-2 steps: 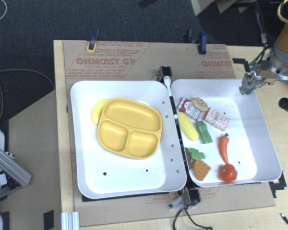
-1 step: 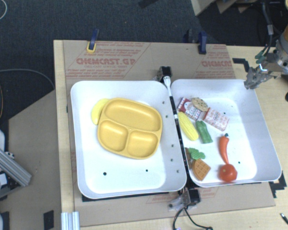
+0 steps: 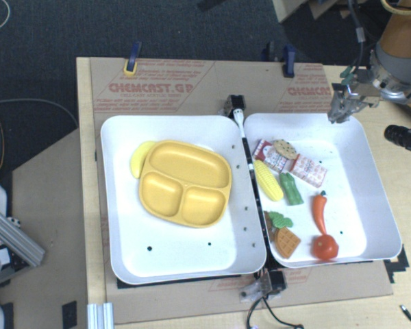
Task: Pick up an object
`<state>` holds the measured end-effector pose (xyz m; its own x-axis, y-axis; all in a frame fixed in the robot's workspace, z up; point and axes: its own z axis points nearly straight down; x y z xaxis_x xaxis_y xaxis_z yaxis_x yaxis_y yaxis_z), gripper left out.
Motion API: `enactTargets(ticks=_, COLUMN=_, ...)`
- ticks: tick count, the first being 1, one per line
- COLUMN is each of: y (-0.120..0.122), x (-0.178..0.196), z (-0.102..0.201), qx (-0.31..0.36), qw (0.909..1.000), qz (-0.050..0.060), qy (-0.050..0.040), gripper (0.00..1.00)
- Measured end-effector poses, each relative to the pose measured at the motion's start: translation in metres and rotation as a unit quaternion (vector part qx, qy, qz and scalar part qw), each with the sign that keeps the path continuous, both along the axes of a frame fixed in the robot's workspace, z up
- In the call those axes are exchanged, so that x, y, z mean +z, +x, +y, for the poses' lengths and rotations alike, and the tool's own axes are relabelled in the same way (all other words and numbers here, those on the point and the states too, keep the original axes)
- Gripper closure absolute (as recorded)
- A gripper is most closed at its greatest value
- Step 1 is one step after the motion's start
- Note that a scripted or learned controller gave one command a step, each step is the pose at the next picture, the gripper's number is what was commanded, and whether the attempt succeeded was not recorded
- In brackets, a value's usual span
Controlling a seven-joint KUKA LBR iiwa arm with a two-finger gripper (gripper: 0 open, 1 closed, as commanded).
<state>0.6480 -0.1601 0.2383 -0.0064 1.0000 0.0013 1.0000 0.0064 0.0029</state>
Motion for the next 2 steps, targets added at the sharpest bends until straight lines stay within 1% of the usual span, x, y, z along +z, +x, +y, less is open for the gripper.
enactTargets(ticks=1, y=0.005, x=-0.005, z=0.065, qx=0.0, qw=1.0, qz=0.002, qy=0.0011, gripper=1.0)
enactTargets(ticks=2, y=0.007, x=-0.019, z=0.112, qx=0.0, qw=1.0, qz=0.003, qy=0.0006, gripper=1.0)
